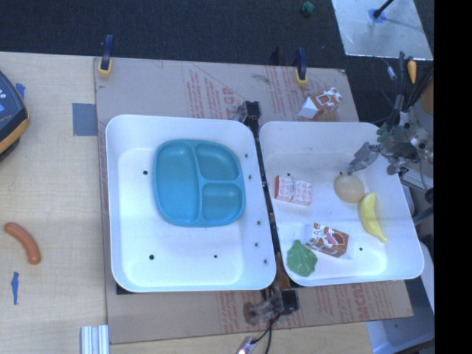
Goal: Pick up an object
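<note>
The right bin (391,268) holds several small items. A pale round object (349,189) lies next to a yellow banana (372,216). A red and white packet (293,190) lies near the bin's left wall. A second packet (328,240) and a green leafy piece (301,258) sit toward the front. My gripper (363,158) reaches in from the right edge, just above and to the right of the pale round object. I see nothing held in it.
The left bin (125,257) holds a blue divided plate (199,183). Another packet (321,103) lies on the cardboard behind the right bin. An orange sausage (23,242) lies on the bench at far left. Clamps (107,56) stand at the cardboard's back edge.
</note>
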Controlling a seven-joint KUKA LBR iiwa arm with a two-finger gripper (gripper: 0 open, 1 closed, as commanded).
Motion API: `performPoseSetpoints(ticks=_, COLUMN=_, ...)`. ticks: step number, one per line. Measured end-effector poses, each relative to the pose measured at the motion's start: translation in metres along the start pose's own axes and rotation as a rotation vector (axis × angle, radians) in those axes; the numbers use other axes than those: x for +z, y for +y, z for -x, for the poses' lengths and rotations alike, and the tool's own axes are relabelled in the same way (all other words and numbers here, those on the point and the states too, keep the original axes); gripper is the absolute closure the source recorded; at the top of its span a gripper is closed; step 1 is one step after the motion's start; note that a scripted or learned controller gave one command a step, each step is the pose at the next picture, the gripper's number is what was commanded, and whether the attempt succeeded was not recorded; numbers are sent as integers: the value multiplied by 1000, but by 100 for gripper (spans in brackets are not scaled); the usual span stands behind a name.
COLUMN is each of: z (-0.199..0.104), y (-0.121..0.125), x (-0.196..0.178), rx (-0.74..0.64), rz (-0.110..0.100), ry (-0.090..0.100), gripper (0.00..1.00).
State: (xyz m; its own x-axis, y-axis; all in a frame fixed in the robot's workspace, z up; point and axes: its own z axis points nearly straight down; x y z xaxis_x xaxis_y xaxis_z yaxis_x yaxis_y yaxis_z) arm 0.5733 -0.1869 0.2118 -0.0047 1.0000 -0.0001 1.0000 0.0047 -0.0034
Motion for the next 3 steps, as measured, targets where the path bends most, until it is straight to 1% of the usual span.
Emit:
performPoseSetpoints(ticks=1, z=25, y=-44, x=96, rx=-1, rz=-1, ry=-1, gripper=0)
performPoseSetpoints(ticks=2, z=-25, y=-13, x=120, rx=-2, rz=2, ry=-2, gripper=0)
performPoseSetpoints(ticks=3, z=-24, y=-13, x=110, rx=-4, rz=1, ry=-3, gripper=100)
